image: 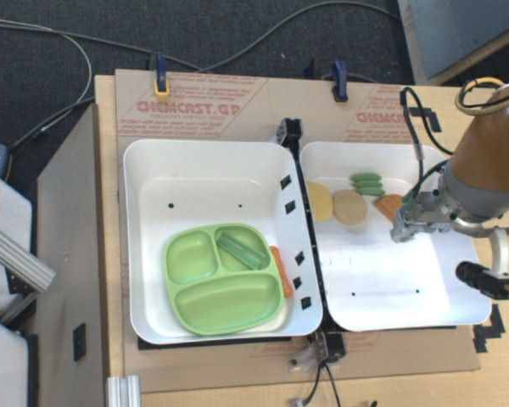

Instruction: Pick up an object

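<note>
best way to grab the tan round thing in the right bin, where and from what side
Probably straight from above, closing across the middle of the tan round piece. It lies flat and looks disc-like. A yellow piece touches its left edge and an orange one lies close on its right, so put the fingers on its near and far edges. The gripper hangs nearby.

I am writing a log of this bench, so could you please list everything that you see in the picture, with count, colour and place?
bins: 2, white, side by side on the bench.
divided plate: 1, light green, in the left bin, near its front.
green piece: 1, darker green, in the plate's upper right compartment.
orange piece: 1, orange, at the plate's right edge.
round items: 2, one yellow and one tan, in the right bin, near its back.
green item: 1, green, behind the tan round item.
orange item: 1, orange, beside the gripper.
clamps: 2, one yellow and one blue, on the cardboard's back edge.
gripper: 1, grey, over the right bin, beside the orange item.
</note>
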Controlling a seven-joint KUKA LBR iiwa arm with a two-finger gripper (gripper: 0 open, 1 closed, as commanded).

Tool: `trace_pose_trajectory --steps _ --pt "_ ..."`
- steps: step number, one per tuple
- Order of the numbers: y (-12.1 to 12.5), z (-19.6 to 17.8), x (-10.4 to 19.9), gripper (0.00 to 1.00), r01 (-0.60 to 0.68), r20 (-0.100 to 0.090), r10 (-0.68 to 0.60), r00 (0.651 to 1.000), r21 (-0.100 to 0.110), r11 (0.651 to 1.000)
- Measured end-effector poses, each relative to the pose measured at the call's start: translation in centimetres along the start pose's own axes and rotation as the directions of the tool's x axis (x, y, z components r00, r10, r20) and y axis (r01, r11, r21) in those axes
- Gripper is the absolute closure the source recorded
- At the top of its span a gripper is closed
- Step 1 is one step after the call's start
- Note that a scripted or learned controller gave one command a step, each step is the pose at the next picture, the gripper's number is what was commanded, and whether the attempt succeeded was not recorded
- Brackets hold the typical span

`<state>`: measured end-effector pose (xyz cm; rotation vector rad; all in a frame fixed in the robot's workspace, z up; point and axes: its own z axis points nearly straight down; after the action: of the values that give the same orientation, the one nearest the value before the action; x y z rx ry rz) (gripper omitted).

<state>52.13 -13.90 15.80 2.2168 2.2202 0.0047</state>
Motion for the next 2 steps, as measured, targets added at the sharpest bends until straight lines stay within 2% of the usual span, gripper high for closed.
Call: trace_pose_trajectory --steps 1,2 --pt "0.2 -4.4 -0.4 1.00 0.000 0.000 0.000 1.000 -0.001 1.000" --pt "0.4 -6.8 -0.4 1.00 0.000 0.000 0.000 1.000 0.001 1.000"
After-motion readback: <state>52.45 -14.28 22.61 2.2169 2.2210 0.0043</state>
